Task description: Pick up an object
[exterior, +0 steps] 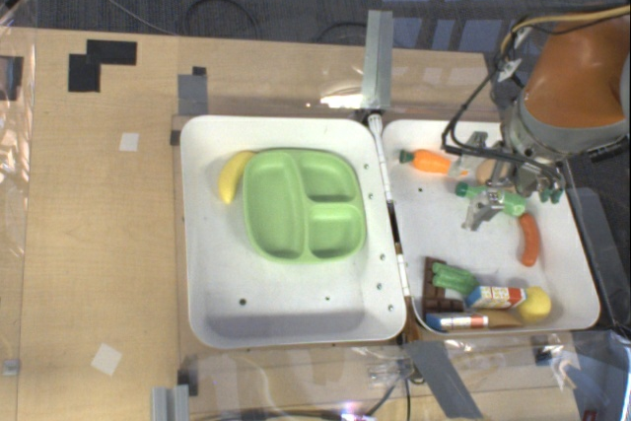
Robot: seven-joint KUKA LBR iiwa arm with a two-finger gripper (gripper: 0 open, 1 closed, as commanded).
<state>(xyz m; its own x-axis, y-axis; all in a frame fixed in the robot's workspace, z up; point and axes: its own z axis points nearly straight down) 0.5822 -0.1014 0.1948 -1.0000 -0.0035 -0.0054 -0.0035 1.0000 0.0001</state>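
My gripper (480, 211) hangs over the middle of the right bin (577, 311), below the orange-banded wrist (577, 79). A small green object (514, 205) lies right beside it on the right; I cannot tell whether they touch. An orange carrot (426, 161) lies at the bin's back left. To the gripper's lower right, a red sausage (529, 239) rests on the bin floor. Along the front wall sit a green item (452, 278), a white and red bottle (496, 296), a yellow item (536, 304) and a red pen (463, 320).
The left bin (212, 301) holds a green divided plate (301, 204) with a yellow banana (232, 175) at its left edge. A metal divider (386, 202) runs between the two bins. Cables hang from the arm above the right bin's back edge.
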